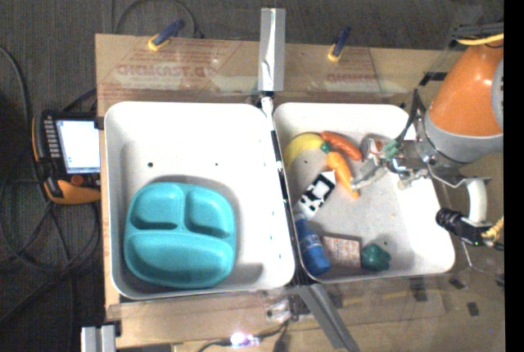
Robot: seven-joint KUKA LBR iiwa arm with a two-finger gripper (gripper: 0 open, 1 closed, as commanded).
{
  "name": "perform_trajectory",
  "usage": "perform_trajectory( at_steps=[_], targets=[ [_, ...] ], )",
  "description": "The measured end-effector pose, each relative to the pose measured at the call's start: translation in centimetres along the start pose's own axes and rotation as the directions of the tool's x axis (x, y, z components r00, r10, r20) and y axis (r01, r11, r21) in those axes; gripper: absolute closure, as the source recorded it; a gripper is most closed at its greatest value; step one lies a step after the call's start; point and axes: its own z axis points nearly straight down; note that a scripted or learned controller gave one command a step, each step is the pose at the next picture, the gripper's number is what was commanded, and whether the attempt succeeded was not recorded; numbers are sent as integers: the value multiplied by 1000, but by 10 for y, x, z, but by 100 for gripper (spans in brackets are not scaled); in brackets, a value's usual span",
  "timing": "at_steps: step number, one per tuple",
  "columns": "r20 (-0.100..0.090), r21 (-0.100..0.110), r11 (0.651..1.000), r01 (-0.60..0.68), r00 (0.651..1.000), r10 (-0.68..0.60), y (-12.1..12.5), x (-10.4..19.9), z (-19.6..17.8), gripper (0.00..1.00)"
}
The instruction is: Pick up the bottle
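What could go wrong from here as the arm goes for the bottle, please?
1. The blue bottle lies against the right bin's left wall, leaving little room for a finger on that side.
2. The pincer hovers over the orange carrots, well away from the bottle, so it may close on those.

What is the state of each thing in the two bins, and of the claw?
blue bottle: lying on its side, near front-left corner of right bin, not held.
claw: low over right bin, near the carrots, away from the bottle.
orange carrots: lying flat, beside the yellow fruit.
yellow fruit: resting at back left of right bin.
teal tray: sitting right side up in left bin.
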Motion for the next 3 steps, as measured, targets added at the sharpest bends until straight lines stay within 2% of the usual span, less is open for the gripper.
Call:
perform_trajectory(
  at_steps=[1,2,3],
  targets=[
    [1,3,791,-612,791,612,-42,49,64,0],
    [5,-2,466,-885,466,885,-43,-37,5,0],
    [5,-1,198,-980,198,980,-10,40,35,0]
  ],
)
